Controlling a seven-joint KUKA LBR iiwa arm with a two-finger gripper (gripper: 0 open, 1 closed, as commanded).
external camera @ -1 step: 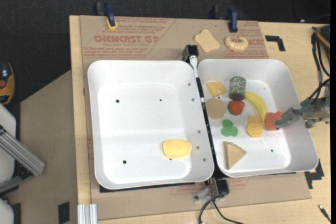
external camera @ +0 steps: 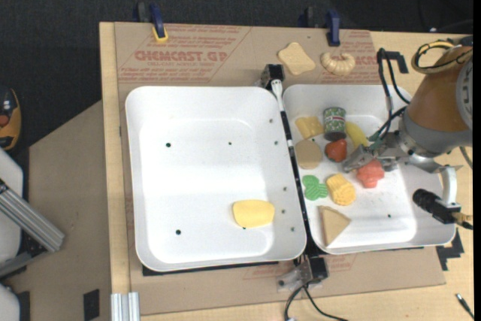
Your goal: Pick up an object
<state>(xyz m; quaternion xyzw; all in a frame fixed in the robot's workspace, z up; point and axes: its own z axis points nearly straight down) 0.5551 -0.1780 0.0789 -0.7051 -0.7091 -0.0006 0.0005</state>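
One camera sits high above the brown cardboard-topped bench (external camera: 225,49) and looks down at a slant. It is far enough back to see both shallow white plastic bins (external camera: 150,162). The grey-and-orange robot arm (external camera: 443,109) comes in from 3 o'clock.

**Counting the bench: two bins, eleven small items**

Two white bins are sitting side by side, the left bin (external camera: 150,162) and the right bin (external camera: 391,233). One yellow lump (external camera: 253,213) is lying in the left. We're counting eight pieces in the right: one green can (external camera: 334,120), one red ball (external camera: 336,150), one pinkish-red piece (external camera: 370,175), one green leaf (external camera: 315,188), one corn cob (external camera: 342,192), one yellow banana-like piece (external camera: 355,134), two tan slabs (external camera: 307,154) and one tan wedge (external camera: 333,224). Two pastry pieces (external camera: 296,59) are resting on the far cardboard, and two blue clamps (external camera: 157,21) are gripping its edge.
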